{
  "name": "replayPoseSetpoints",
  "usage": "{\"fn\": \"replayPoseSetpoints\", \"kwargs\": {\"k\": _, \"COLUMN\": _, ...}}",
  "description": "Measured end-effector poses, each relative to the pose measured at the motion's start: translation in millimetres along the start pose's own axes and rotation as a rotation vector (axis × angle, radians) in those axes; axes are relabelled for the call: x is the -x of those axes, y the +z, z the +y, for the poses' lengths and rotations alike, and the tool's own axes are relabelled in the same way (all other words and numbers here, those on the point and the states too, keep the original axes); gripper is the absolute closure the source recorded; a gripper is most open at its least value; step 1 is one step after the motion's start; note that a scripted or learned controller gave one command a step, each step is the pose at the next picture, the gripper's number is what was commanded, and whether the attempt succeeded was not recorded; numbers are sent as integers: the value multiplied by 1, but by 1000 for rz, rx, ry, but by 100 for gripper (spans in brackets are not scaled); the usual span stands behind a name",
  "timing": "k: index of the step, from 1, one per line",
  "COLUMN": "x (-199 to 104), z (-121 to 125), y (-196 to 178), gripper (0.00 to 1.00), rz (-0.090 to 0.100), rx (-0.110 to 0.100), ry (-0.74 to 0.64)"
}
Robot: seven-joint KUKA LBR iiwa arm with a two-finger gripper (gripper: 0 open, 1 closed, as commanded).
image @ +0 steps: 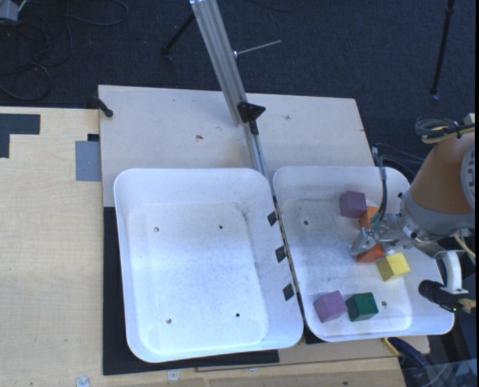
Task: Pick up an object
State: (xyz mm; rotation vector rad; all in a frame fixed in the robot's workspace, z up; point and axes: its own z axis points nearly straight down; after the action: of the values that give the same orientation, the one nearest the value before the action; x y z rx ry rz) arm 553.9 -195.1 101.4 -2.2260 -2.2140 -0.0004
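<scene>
Currently the grey two-finger gripper [367, 244] sits low in the right shallow white bin [320, 185], over the small orange block [372, 253], beside the yellow cube [393, 266]; jaw state unclear.

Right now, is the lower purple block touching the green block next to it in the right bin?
Touching, as far as the camera view shows: the purple block and the green block sit side by side near the right bin's front edge, with no white floor between them.

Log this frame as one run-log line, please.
pincer: low in right white bin, over small orange block | grasp: unconfirmed | nearby: yellow cube, purple cube | left white bin: untouched
</scene>
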Motion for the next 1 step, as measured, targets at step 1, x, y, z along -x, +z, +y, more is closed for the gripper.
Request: {"fn": "replayPoseSetpoints", "kwargs": {"k": 1, "x": -63, "z": -29, "y": -66, "gripper": 100, "rz": 2, "rx": 1, "ry": -10}}
